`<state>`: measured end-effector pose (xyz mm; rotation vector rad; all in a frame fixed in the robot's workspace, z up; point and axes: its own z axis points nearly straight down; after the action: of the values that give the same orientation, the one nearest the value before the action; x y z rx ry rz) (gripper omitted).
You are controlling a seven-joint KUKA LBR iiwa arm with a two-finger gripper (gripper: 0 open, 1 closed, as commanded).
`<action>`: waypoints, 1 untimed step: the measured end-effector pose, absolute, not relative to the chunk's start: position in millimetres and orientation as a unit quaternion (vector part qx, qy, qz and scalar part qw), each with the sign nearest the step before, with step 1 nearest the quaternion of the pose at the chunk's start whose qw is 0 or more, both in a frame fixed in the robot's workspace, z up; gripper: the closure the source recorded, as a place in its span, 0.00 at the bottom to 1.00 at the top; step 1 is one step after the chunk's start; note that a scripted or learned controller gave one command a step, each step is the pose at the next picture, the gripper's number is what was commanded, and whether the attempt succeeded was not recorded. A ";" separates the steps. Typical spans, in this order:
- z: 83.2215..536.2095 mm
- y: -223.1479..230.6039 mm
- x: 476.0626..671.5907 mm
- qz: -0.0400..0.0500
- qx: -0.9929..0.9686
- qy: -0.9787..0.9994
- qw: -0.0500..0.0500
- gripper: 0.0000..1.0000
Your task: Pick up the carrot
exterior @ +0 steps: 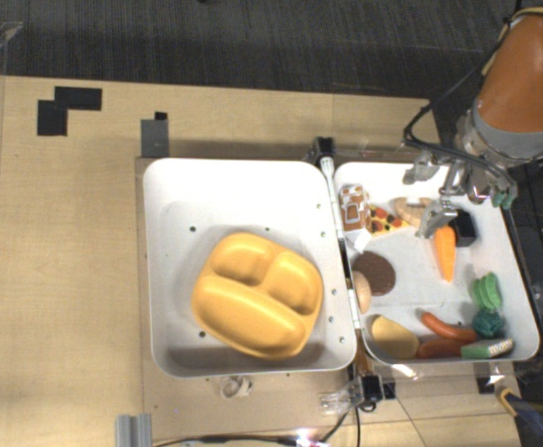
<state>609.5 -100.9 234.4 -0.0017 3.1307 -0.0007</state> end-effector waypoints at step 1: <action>102.6 -130.2 635.8 0.000 -0.069 0.998 0.005 0.00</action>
<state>635.8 -130.2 102.6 -0.2166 3.1234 -0.0009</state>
